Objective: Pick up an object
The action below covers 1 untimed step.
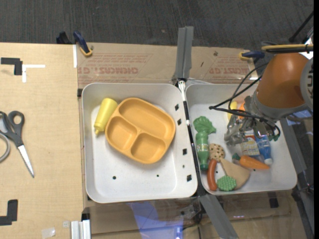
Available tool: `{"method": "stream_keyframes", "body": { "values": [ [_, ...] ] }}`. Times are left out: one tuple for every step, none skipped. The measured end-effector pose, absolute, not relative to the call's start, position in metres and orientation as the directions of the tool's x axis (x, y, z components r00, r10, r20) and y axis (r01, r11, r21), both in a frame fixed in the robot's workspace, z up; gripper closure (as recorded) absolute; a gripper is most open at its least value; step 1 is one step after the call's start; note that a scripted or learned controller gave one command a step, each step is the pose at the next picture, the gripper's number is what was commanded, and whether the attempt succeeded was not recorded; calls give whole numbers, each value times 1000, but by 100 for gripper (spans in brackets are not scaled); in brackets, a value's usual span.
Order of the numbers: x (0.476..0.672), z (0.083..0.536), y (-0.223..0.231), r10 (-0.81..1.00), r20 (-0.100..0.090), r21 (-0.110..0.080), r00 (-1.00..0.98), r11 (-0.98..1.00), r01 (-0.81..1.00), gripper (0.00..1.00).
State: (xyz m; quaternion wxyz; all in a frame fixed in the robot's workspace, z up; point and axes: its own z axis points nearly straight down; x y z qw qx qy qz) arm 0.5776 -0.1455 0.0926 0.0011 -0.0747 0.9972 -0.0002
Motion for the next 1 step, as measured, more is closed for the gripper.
{"method": "stream_keyframes", "body": {
  "values": [
    [578, 93, -145, -150, -2, -1, -989, 989, -150, 0]
  ]
}}
